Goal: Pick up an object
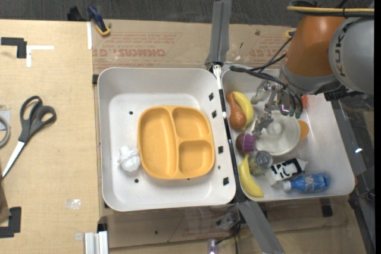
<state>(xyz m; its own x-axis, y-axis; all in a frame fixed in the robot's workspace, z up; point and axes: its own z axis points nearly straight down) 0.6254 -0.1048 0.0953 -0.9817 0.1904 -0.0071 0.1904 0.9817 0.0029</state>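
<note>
Right, the gripper (pixel 269 111) hangs over the right bin (pixel 333 154), above a white bowl (pixel 284 138); whether it is released or clenched, nobody can tell from up here. Count that bin's load: two bananas, one (pixel 243 105) near the far-left corner, one (pixel 249 178) along the near-left side, one brownish fruit (pixel 237 119), one purple piece (pixel 245 142), one blue bottle (pixel 306 183). Over in the left bin (pixel 113 128): one yellow tray (pixel 176 141) and one white wad (pixel 128 159). One pair of scissors (pixel 27 128) lies on the bench's left edge.
</note>
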